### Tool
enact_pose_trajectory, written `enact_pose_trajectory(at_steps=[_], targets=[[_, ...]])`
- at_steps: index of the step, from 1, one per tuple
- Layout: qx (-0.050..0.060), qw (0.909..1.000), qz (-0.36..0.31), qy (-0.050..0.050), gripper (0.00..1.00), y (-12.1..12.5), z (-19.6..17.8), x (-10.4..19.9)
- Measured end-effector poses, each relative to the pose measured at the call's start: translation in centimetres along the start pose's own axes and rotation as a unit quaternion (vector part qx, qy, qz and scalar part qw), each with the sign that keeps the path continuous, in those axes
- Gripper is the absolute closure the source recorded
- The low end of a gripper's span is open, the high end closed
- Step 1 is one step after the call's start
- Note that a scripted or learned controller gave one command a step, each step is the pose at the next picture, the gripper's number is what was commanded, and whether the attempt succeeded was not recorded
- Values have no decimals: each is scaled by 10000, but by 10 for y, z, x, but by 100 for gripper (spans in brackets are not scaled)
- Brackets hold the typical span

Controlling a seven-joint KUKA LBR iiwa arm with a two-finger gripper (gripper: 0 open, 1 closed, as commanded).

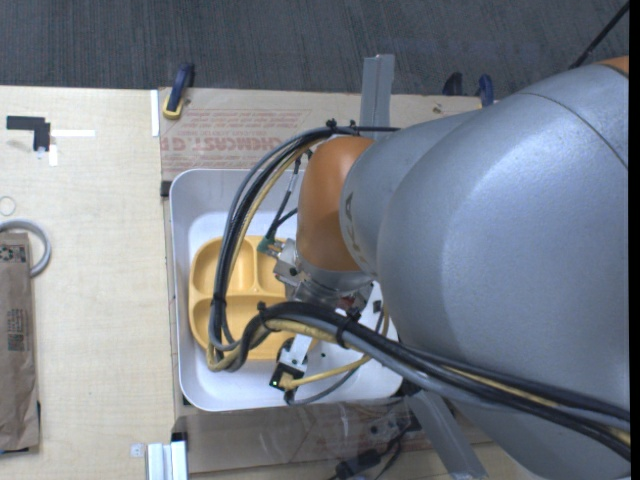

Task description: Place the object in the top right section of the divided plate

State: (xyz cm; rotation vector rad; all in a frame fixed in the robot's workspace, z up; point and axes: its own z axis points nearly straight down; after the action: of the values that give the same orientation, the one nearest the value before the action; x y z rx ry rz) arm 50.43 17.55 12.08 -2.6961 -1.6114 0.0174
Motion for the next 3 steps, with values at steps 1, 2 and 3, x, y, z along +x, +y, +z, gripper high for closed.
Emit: enact_pose_trajectory(at_steps=[1,2,3], targets=[[-5,9875,-1579,1,100,-45,27,26],[-31,9421,-3354,13,100,-46,30,33],[-51,8829,-4696,15,100,-41,30,25]])
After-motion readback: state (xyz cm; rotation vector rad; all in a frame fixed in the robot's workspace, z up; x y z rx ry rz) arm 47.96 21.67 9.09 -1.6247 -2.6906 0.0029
